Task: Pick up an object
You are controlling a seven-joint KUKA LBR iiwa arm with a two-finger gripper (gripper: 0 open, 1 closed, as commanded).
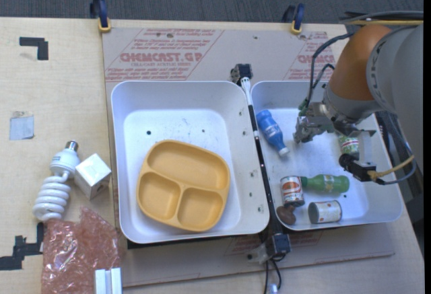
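red "chemcast gp" print on the brown board [161, 54] behind the bins

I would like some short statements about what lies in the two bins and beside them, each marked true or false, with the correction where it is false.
1. The yellow divided tray lies in the left bin. True.
2. The blue bottle lies in the left bin. False: it lies in the right bin, near the wall between the bins.
3. The green bottle stands upright. False: it lies on its side.
4. A spiral light bulb lies on the bench outside the bins, left of them. True.
5. The gripper is above the right bin. True.
6. The right bin holds four cans. False: I see two, one beside the green bottle's cap and one nearer the front wall.
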